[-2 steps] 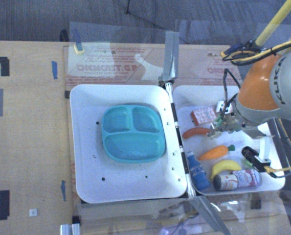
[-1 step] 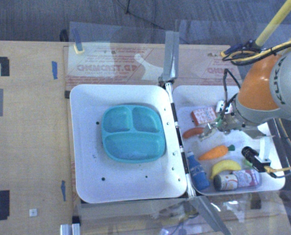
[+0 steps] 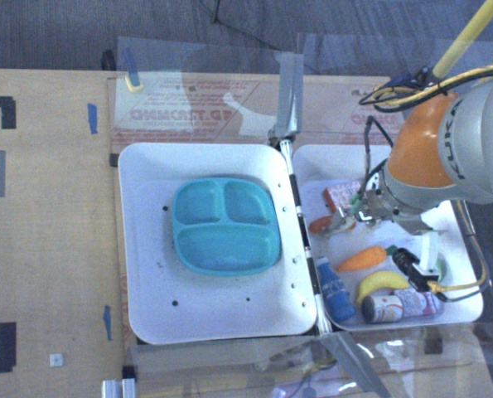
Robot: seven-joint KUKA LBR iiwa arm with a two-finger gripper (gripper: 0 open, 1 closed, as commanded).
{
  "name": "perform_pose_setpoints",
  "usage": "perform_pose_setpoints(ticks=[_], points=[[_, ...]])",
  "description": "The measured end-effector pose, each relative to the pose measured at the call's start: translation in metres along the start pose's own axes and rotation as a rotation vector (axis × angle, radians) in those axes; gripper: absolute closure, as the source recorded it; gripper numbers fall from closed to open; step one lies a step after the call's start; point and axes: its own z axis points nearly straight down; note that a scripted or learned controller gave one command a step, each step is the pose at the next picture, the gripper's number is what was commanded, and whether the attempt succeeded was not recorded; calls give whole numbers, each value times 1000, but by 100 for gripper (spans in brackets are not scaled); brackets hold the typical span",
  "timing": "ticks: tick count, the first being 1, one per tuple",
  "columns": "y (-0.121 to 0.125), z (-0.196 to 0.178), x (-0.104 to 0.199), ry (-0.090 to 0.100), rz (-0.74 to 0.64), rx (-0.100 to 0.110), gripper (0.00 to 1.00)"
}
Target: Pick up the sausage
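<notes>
The sausage [image 3: 320, 223] is a short reddish-brown piece near the left wall of the right bin [image 3: 470, 309]. My gripper [image 3: 339, 220] reaches in from the right, low over the bin, and its tip meets the sausage's right end. The grey wrist and orange band hide the bin's right middle part behind it.
In the right bin lie a pink packet [image 3: 343, 194], an orange carrot [image 3: 362, 259], a yellow banana [image 3: 380, 283], a labelled can [image 3: 399, 306] on its side and a blue item [image 3: 335, 292]. The left bin [image 3: 147, 305] holds a teal divided plate [image 3: 226, 225].
</notes>
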Motion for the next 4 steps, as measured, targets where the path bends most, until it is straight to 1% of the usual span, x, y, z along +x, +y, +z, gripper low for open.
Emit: perform_pose_setpoints(ticks=[1,2,3,4], points=[[46,-97,44,5,-62,7,0],[-12,0,3,4,-115,0,0],[-11,-11,0,-1,-111,-5,100],[-11,-11,-1,-1,-110,-5,0]])
